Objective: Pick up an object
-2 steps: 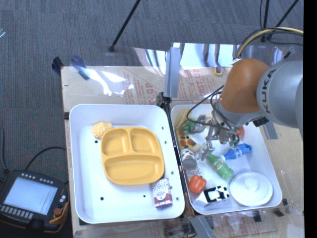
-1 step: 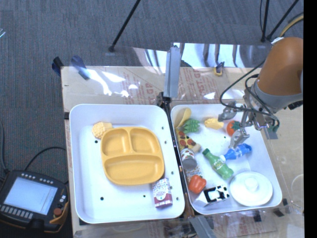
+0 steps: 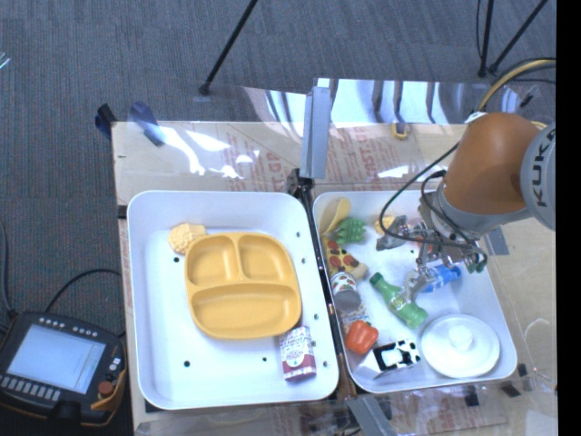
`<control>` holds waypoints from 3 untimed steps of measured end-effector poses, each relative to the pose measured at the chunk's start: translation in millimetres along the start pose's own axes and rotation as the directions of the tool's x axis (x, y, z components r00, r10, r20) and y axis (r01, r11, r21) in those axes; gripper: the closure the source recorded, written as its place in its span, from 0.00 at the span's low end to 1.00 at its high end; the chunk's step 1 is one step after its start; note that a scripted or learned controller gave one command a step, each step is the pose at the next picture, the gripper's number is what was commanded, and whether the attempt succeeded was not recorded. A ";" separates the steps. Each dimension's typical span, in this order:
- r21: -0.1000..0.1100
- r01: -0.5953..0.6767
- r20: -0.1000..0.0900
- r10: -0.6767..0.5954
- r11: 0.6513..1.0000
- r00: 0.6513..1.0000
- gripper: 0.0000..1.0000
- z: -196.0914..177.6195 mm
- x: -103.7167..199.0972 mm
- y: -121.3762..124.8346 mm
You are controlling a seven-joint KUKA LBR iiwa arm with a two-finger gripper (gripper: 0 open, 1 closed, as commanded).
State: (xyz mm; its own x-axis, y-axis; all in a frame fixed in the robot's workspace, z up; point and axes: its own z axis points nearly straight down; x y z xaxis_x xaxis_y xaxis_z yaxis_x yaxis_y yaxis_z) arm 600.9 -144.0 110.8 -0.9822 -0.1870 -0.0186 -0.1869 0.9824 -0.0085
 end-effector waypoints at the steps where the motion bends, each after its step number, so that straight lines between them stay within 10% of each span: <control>1: 0.001 -0.012 0.000 0.012 1.000 1.000 0.00 7.5 11.6 14.7; 2: -0.009 -0.037 -0.017 0.037 0.999 0.999 0.00 21.8 43.6 37.0; 3: -0.010 0.052 -0.015 -0.052 0.999 0.999 0.00 22.6 -14.2 33.1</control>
